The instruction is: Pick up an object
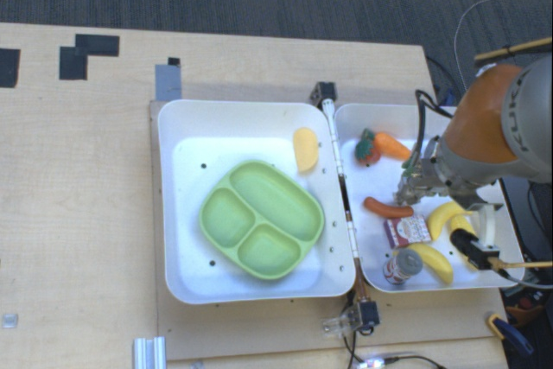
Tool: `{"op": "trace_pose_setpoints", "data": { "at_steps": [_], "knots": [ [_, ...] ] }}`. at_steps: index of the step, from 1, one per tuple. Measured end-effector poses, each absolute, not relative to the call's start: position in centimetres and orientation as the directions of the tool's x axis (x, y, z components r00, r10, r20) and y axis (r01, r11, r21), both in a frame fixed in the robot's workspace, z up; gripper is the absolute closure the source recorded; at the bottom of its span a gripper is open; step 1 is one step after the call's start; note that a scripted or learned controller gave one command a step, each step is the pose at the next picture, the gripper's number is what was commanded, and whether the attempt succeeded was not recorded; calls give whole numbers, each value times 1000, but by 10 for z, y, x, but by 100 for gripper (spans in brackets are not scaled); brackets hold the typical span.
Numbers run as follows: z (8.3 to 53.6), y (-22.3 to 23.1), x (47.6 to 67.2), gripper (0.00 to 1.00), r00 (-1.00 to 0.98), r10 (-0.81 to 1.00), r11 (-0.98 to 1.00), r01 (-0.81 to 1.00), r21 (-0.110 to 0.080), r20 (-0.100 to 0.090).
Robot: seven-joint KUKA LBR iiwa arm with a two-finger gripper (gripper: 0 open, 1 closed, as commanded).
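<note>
Dark grey carpet borders a pale wooden counter (pixel 78 212) bearing two shallow white bins side by side; over the right bin (pixel 350 134) the grey arm (pixel 497 130), orange-banded above the wrist, reaches in from the right edge, its end effector (pixel 413 186) lowered among the objects, and whether its fingers are open or closed cannot be told from this angle; nothing is visibly held between them.

Just below the end effector lies a red sausage (pixel 389 207); just beneath that, a small red-and-white packet (pixel 409 231); to its right a yellow banana (pixel 442 219) curves beside the arm, with a second banana (pixel 435 262) below it near the bin's front wall; beside that one stands a small can (pixel 399 265) with a grey top; toward the bin's back wall, an orange carrot (pixel 390 146) with a green-and-red piece at its left end lies apart from the end effector.

Across the divider, the left bin (pixel 186 143) holds a green divided plate (pixel 262 219) with three compartments, lying at a slant; a yellow oval object (pixel 305 149) rests near the back right corner, just apart from the plate; black markers sit on the counter at far left.
</note>
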State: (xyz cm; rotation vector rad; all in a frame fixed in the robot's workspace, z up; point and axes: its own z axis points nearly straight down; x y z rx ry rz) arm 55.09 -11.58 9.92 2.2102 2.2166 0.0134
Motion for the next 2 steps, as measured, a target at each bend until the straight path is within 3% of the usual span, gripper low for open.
{"op": "trace_pose_setpoints", "data": {
  "at_steps": [1,2],
  "knots": [
    [137,-173,595,100,-2,1000,2,1000,6,-2],
    [130,-206,672,100,-6,1000,6,1000,10,-3]
  ]
}}
